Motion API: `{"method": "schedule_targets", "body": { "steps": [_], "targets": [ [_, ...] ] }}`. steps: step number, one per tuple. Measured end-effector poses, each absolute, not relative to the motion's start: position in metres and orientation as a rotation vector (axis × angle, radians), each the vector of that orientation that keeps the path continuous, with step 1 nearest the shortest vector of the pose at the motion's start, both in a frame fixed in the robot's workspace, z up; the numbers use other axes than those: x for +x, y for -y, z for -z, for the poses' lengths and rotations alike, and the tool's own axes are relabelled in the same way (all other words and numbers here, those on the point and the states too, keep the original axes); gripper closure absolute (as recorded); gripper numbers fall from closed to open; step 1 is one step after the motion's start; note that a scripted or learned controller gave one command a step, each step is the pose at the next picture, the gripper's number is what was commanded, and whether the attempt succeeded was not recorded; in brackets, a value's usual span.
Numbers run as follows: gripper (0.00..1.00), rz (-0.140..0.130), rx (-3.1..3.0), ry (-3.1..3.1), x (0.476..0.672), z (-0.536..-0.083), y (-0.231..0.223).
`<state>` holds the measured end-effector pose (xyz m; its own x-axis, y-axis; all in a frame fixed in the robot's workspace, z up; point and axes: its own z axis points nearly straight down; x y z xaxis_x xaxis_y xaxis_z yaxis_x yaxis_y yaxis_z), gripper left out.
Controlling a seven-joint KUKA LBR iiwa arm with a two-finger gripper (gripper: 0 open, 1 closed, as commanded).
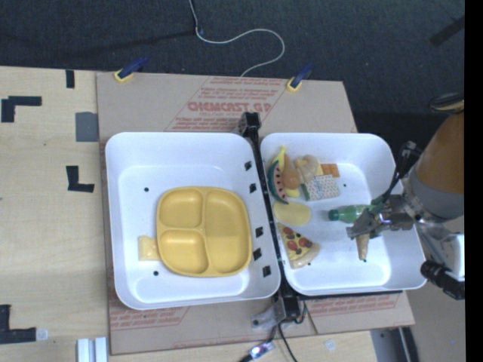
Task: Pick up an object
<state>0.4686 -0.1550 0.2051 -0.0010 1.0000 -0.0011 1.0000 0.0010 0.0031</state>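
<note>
The right bin (377,151) holds several toy foods. At its left side lie a watermelon slice (276,179), a tan bread piece (306,167), a cracker (325,188), a pale yellow chip (293,214) and a pizza slice (297,246). A green bottle (347,214) lies on its side near the middle. A brown cone (363,249) lies just below it. My gripper (372,225) hangs low at the bottle's right end, right above the cone. I see nothing clearly held in it.
The left bin (124,157) carries a yellow divided plate (203,230) with a small yellow piece (146,248) at its left. The grey arm with its orange band (444,164) comes in over the right bin's right wall. Cardboard (226,104) lies under both bins.
</note>
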Motion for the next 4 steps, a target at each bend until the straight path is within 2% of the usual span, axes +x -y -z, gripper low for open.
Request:
{"method": "schedule_targets", "body": {
  "steps": [1,2,4],
  "targets": [
    [1.00,0.000,2.219,-2.223,0.469,-0.225,0.154],
    [1.00,-0.001,2.215,-2.231,0.492,-0.234,0.105],
    [1.00,0.001,2.215,-2.232,0.535,-0.215,0.005]
  ]
}}
